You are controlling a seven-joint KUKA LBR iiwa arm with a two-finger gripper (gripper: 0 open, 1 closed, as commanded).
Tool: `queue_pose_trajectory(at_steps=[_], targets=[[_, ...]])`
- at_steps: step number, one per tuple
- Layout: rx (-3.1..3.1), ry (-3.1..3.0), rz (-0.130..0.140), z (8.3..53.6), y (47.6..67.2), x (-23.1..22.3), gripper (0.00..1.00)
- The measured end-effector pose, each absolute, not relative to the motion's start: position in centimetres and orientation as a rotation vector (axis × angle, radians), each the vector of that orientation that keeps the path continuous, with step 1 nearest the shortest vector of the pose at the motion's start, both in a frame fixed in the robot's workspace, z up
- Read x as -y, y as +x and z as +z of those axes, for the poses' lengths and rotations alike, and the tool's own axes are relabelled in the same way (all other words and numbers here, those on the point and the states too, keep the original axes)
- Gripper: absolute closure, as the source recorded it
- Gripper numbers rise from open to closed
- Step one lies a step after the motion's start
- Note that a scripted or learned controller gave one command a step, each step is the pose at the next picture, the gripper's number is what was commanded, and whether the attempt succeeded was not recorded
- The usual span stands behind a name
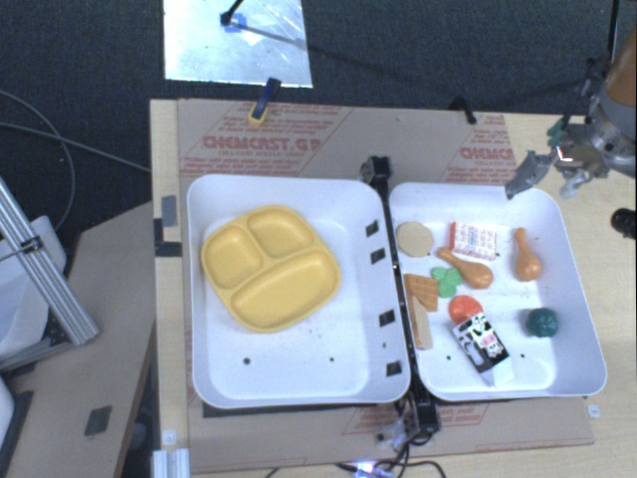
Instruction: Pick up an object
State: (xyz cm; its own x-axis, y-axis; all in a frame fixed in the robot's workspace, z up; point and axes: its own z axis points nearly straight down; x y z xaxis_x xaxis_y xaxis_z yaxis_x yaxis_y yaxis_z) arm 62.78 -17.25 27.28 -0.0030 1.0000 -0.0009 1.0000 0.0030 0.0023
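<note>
Toys for picking lie in the right bin (575,297), and none of them is in the claw. Near the top of that bin sits a round tan cookie (415,238), and beside it a small red and white packet (474,239). Two toy drumsticks are there too: one drumstick (468,269) lies flat just below the packet, and the other drumstick (526,255) lies closer to the right wall. A green toy (448,282) pokes out under the first drumstick, touching it. A long tan stick (422,310) lies along the left wall. A red ball (464,308) sits in the middle, and just below it, touching it, is a little black and white carton (484,343). A dark green ball (541,322) sits alone by the right side. The left bin (214,366) holds a yellow tray (270,267) with three parts. The gripper (545,174) hangs over the top right corner of the right bin, up above the toys and well apart from them. Its two fingers are spread wide with nothing between them. The grey arm (609,127) comes in from the right edge.
</note>
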Motion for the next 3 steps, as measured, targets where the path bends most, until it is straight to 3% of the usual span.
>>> queue_pose_trajectory(at_steps=[1,2,3], targets=[[-2.224,2.225,-0.005,16.0,62.0,19.3,0.0],[-2.223,2.212,0.005,11.7,58.8,20.1,0.0],[-2.237,2.219,0.0,9.7,52.1,11.3,0.0]])
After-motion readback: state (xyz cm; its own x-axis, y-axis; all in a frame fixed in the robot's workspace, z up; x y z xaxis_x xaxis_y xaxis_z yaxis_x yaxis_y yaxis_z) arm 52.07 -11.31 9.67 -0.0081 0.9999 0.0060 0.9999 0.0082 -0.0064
